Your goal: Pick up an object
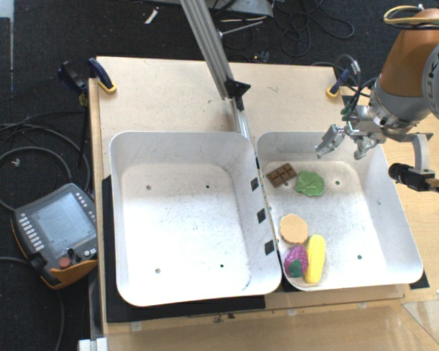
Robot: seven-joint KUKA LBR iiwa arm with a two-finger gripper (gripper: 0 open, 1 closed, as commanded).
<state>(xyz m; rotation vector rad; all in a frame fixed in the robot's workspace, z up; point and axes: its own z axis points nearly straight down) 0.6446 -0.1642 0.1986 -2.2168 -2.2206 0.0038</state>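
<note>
In the right bin point(395, 232), nearest, a smooth yellow corn cob point(315, 258) touches a bumpy purple grape bunch point(295, 260). Just behind lies a round tan cookie point(293, 229). Farther back sit a crinkly green lettuce leaf point(309, 183) and a brown chocolate bar point(282, 174). The left bin point(132, 196) has lots of room. The pincer point(347, 146) hangs spread apart, holding nothing, over the far rim.

The arm point(417, 64) is showing a rounded orange band above a grey wrist. Green and dark cables are running along the wrist's left side. The gripper point(346, 144) is showing bare silver metal, with two thin fingers point(326, 144). A black cylindrical fitting point(410, 175) is sticking out below the wrist.
</note>
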